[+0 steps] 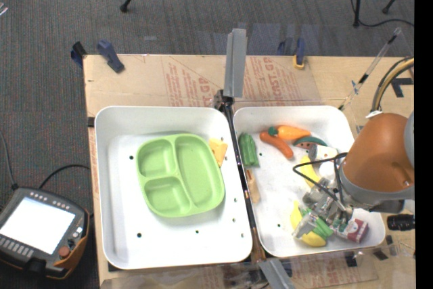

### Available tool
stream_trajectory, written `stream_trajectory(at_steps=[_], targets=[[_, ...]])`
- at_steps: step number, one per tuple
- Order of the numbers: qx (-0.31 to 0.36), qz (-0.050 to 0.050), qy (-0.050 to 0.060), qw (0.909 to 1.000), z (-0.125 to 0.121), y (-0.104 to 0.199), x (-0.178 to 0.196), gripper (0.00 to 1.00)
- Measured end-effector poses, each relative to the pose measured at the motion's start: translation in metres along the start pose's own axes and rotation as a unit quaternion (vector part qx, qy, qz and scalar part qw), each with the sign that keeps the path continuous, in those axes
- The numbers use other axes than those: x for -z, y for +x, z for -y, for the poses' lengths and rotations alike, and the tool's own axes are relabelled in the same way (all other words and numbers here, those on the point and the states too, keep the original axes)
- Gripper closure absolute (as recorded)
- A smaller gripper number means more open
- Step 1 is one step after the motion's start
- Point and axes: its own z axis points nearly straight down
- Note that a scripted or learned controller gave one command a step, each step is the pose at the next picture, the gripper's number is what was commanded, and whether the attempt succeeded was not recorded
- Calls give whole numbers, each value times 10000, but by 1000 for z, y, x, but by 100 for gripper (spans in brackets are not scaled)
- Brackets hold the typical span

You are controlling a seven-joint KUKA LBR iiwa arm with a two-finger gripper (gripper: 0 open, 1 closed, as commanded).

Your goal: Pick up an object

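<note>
Banana [312,238]: yellow, low in the right bin's [270,240] near corner, right under the hand; it looks the likeliest target.
Hand [323,216]: down in the right bin's near end, over the banana and a green piece [321,227]; whether its fingers are apart or together, I cannot tell, as cables and metal blur together there.
Red box [356,229]: touching or just beside the hand on its right side, against the bin's near wall.
Risk, crowding: banana, green piece and box lie packed together, so the hand may pinch two at once or nudge one away and come up bare.
Risk, corner: the target sits near the wall, so a finger could strike the rim and the grip could slide off the curved skin.
Arm [379,159]: reaches in from the right, orange band bulking above the wrist, wrist bent steeply down into the bin.
Corn [309,176]: yellow, near the arm, partly hidden by cables.
Carrots [284,137]: orange, at the bin's far end, well apart from the hand.
Cucumber [248,149]: green, along the bin's left wall.
Plate [180,174]: green, three compartments, in the left bin [115,213].
Tabletop [155,78]: plywood, bearing both bins.
</note>
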Motion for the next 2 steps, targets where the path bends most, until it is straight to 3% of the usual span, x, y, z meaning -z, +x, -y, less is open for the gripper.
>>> stream_trajectory(at_steps=[1,2], targets=[[-739,20,-15,9973,-114,-97,2,0],[-1140,13,3,9935,-38,-71,1,0]])
